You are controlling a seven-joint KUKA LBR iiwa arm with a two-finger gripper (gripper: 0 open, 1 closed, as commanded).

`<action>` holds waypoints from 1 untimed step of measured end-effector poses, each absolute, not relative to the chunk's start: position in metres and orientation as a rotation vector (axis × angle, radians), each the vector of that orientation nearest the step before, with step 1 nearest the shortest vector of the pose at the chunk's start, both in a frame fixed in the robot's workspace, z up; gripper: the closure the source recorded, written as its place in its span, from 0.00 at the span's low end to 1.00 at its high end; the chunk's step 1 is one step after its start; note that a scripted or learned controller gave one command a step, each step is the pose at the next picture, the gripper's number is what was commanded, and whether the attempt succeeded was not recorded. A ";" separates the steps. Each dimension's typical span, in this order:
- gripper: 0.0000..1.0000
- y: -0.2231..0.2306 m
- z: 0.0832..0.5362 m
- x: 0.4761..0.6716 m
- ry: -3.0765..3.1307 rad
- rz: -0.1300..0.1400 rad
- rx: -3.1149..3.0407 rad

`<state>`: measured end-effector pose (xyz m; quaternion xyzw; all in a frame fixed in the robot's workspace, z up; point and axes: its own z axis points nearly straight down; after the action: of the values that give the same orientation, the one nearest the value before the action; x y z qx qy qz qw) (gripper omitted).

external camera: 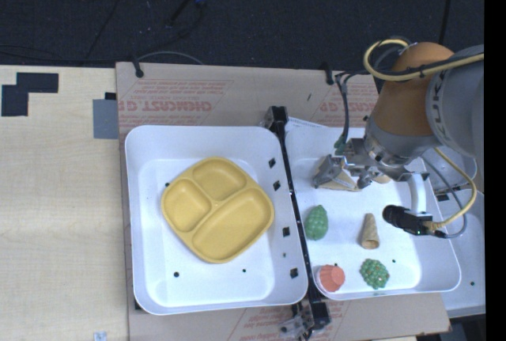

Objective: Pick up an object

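1. Camera view puts my pincer (pixel 341 175) over the upper part of the right bin (pixel 423 256), not far from the wall it shares with the left bin (pixel 150 252). My arm (pixel 458 106) reaches in from the right.
2. Whether the pincer is released or clenched, I cannot tell from this slant.
3. A pale tan piece (pixel 344 186) shows just under the pincer. I cannot tell whether it is gripped or only lying on the bin floor.
4. Lower in the right bin, a green oval lump (pixel 315 222) lies near the dividing wall. A tan cone (pixel 369 231) lies to its right, apart from it.
5. Along the right bin's near edge, an orange-red round thing (pixel 331 278) sits close to the rim. A green knobbly ball (pixel 375 273) sits just beside it on the right.
6. The left bin holds a yellow divided plate (pixel 218 209) with three compartments, lying flat and turned at an angle to the bin's walls.
7. Both bins rest on a brown cardboard sheet (pixel 198 94), which lies on the pale wooden worktop (pixel 55 213).
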<state>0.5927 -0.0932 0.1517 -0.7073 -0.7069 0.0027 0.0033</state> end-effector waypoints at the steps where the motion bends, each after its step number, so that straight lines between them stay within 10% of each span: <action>1: 0.00 -0.097 0.107 0.591 -2.216 0.008 -2.218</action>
<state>0.5912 -0.0972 0.1070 -0.7074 -0.7068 0.0025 0.0034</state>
